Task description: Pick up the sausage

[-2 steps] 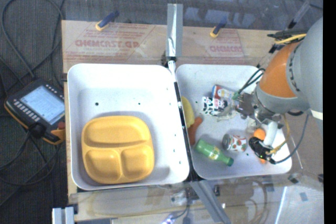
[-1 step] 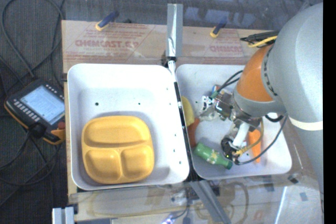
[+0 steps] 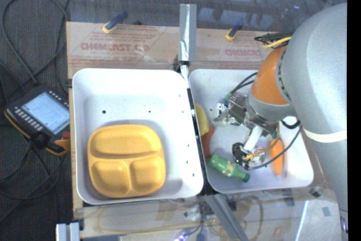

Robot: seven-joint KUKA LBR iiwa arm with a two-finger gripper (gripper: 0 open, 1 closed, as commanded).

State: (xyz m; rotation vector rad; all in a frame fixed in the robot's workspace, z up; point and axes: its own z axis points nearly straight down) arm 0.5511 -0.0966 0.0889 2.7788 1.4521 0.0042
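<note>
Grey and smooth, the broad rounded shell of my arm [image 3: 324, 82] filled the right side, narrowing to a glossy orange band [image 3: 269, 83] above the wrist. Below that, my gripper [image 3: 232, 112] hung over the upper middle of the right bin [image 3: 293, 180], a cluster of dull metal parts and thin looping wires. Whether it was open or closed I could not tell, and I could see nothing held in it. The sausage [image 3: 206, 145], a short reddish-orange rounded piece, lay against the left wall of that bin, clear of my gripper and lower in the view. Just above it on the same wall sat a pale yellow curved thing [image 3: 201, 118], too hidden to name. A green bottle [image 3: 228, 168] with a shiny body lay on its side near the bin's front, close beside the sausage's lower end. An orange carrot [image 3: 276, 156], slim and tapered, lay toward the right of the bin. The left bin [image 3: 130, 84], shallow, white and round-cornered, held a matte yellow tray [image 3: 127, 163] moulded into three compartments. Both bins rested on a brown cardboard sheet [image 3: 124, 48] with faded red print, and an orange-edged pendant [image 3: 39, 113] with a pale screen lay on the dark ribbed carpet to the left.
</note>
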